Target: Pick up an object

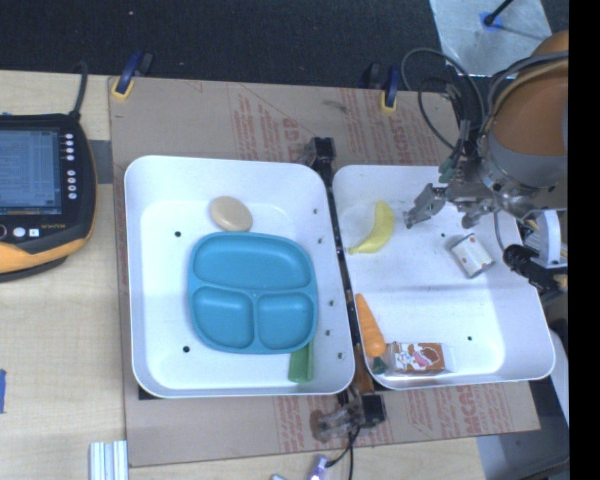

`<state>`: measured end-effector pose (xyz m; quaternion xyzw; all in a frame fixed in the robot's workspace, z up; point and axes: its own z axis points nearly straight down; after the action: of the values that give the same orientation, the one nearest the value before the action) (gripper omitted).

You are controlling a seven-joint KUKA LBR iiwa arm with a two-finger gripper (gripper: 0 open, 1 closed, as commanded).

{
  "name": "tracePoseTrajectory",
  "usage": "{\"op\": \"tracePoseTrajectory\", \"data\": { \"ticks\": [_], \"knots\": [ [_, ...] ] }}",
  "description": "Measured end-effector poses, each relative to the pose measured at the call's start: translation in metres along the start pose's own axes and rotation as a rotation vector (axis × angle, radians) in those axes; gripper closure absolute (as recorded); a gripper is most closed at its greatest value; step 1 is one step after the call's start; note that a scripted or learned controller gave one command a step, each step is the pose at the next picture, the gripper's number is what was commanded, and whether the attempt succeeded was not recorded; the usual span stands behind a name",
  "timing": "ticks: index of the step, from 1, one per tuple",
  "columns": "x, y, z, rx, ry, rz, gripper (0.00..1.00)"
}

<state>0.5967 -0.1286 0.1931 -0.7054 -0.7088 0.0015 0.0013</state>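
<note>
Gripper [427,206] hangs over the right bin [510,358], fingers apart and holding nothing. A banana [376,229] lies just to its left, a small box [471,255] close below, carrot [369,327] farther below-left

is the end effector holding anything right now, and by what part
Nothing is held: the end effector hovers over the right bin, near the banana but apart from it.

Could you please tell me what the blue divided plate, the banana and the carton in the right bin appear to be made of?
The blue divided plate looks like moulded plastic: uniform colour, rounded compartments, soft sheen. The banana is probably a plastic or rubber toy, given its even, smooth yellow, though real fruit cannot be excluded. The small carton appears to be printed cardboard with flat faces and straight edges.
</note>
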Motion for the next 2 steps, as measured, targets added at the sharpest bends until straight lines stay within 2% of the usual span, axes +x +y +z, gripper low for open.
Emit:
{"op": "tracePoseTrajectory", "data": {
  "ticks": [1,2],
  "knots": [
    [0.028,0.030,0.071,0.003,-0.001,-0.001,0.00],
    [0.036,0.060,0.101,0.000,-0.002,-0.002,0.00]
  ]
}}
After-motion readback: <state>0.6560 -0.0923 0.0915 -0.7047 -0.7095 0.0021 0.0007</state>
